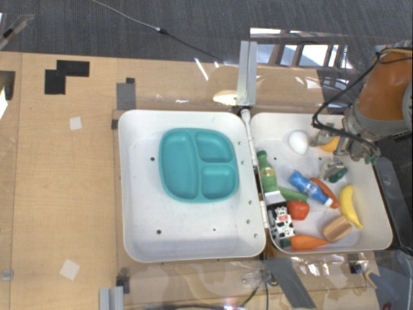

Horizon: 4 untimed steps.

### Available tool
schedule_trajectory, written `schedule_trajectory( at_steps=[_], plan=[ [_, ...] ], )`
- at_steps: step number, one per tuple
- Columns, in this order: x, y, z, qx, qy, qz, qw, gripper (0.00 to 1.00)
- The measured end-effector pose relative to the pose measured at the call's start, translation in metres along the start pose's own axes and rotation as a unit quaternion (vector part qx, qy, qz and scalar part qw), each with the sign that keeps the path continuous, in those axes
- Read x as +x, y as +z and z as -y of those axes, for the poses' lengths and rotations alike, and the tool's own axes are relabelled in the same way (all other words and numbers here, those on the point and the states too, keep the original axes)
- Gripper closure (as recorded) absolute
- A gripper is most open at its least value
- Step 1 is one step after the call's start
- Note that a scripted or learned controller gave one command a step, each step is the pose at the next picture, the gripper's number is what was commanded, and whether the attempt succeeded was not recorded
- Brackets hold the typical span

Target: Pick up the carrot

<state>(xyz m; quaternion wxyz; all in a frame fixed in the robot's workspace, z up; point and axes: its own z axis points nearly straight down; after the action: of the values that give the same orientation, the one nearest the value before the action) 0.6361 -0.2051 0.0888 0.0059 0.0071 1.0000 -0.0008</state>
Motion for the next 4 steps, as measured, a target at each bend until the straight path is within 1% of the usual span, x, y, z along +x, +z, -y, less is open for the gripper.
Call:
schedule_trajectory(
  at_steps=[1,2,3,4],
  plan=[
    [0.078,-0.002,0.002,0.000,0.020,0.000,0.9998,0.00],
    [0.073,-0.015,0.000,0.002,0.017,0.006,0.9998,1.00],
    [0.147,-0.019,0.003,-0.001,-0.107,-0.003,0.9943,1.00],
    [0.075,-0.052,0.001,0.000,-0.342,0.001,0.9398,1.00]
  ],
)
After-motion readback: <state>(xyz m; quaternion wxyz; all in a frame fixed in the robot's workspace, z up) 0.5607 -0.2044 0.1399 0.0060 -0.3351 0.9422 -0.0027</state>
